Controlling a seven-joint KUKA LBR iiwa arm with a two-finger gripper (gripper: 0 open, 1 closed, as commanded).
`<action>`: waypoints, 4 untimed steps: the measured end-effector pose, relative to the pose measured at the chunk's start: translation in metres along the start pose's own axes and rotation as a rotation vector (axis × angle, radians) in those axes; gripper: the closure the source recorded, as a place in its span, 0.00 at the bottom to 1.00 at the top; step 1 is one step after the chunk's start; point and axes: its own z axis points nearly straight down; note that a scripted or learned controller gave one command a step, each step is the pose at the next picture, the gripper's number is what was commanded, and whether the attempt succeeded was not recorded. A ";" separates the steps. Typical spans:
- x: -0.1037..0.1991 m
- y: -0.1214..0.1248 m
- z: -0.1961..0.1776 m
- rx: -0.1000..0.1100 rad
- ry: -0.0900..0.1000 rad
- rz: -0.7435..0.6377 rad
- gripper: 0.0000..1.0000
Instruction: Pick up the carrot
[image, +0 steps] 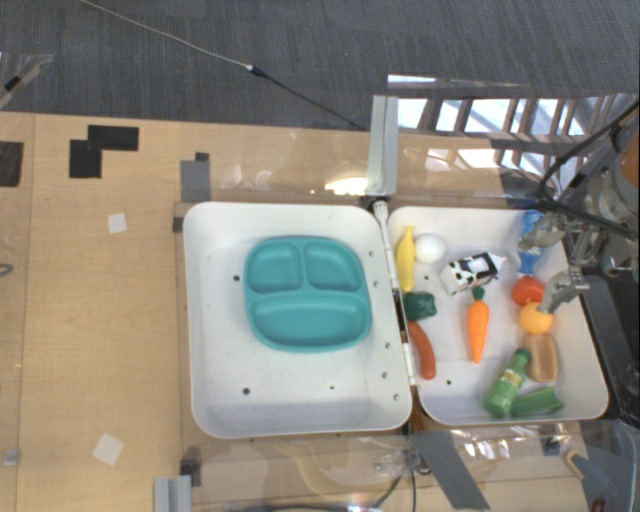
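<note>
Though I cannot tell how the jaws stand, the carrot (478, 330) lying left of them looks light, rigid and slick, best pinched across its thick orange middle.

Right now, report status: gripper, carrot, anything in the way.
Gripper over right bin's far right edge, holding nothing. Carrot lies mid-bin, untouched. Tomato and toy cow sit close by.

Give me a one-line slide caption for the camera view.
Gripper poised at right bin's far edge; toy carrot lies untouched mid-bin, teal divided plate in left bin.
</note>
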 end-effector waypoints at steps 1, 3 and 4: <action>0.002 0.016 0.133 -0.005 0.013 -0.055 0.00; -0.013 0.034 0.166 0.001 -0.016 0.004 1.00; -0.012 0.034 0.167 0.001 -0.015 0.003 0.00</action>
